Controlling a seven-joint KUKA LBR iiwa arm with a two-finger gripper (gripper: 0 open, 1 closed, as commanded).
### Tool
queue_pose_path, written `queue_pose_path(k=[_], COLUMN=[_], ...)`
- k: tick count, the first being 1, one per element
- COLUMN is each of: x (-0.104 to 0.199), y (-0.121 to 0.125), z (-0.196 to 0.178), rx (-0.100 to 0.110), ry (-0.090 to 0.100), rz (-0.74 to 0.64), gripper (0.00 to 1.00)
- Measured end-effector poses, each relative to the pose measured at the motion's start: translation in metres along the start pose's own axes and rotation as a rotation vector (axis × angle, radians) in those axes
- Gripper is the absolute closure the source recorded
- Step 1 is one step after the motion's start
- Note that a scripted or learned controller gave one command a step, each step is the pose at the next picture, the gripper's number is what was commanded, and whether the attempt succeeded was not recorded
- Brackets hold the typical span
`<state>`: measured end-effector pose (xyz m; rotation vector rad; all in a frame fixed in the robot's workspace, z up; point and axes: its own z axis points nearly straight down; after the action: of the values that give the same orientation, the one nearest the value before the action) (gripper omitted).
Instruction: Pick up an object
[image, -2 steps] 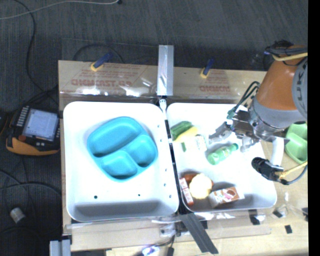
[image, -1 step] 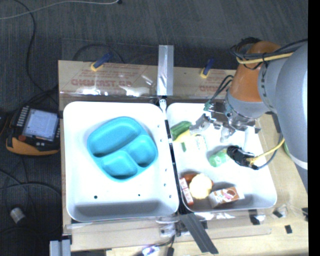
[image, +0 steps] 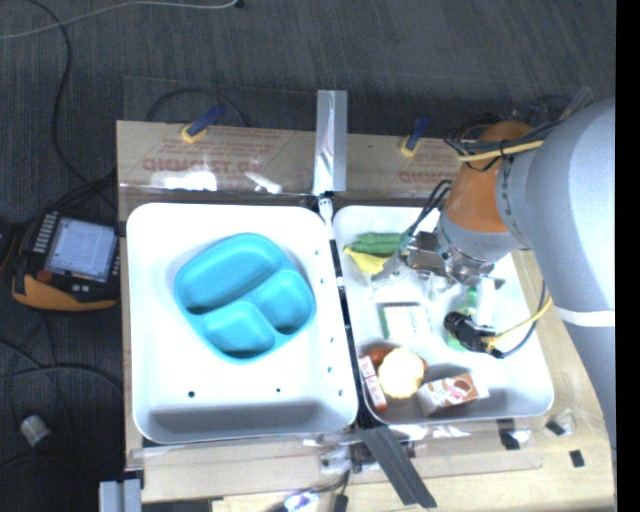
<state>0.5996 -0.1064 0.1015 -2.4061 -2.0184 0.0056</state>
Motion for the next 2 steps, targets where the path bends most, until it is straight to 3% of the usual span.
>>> queue_pose_path(k=[1, 2], x=[-0.002, -0.002], y=[-0.0527, -0.0537], z=[0.0105, 0.0031], rx=[-0.007, -0.003], ry=[0.0, 0.001], rz=[-0.019, -0.019], gripper=[0.0, 1.0])
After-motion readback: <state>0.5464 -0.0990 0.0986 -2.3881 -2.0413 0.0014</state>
